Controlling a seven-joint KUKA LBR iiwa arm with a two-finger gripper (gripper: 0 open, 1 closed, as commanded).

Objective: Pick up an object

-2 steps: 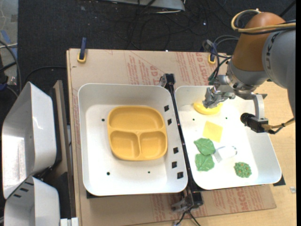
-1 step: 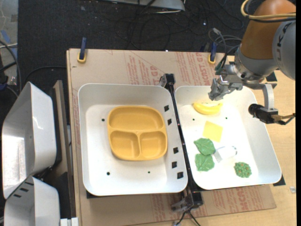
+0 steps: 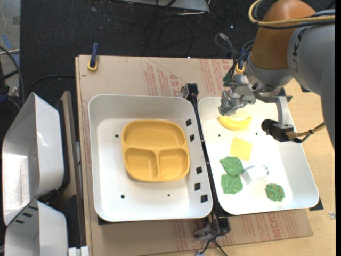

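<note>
My gripper hangs over the far left part of the right bin, just above a yellow banana that lies on the bin floor. Whether it touches the banana is unclear. A yellow square slice lies nearer the camera. Two green leafy pieces sit below it, beside a small white-grey object. A green broccoli-like piece rests near the bin's front right.
The left bin holds a yellow three-compartment tray. Black clips run down the divide between the bins. White containers stand off the bench at the left. Cables lie on the dark floor behind.
</note>
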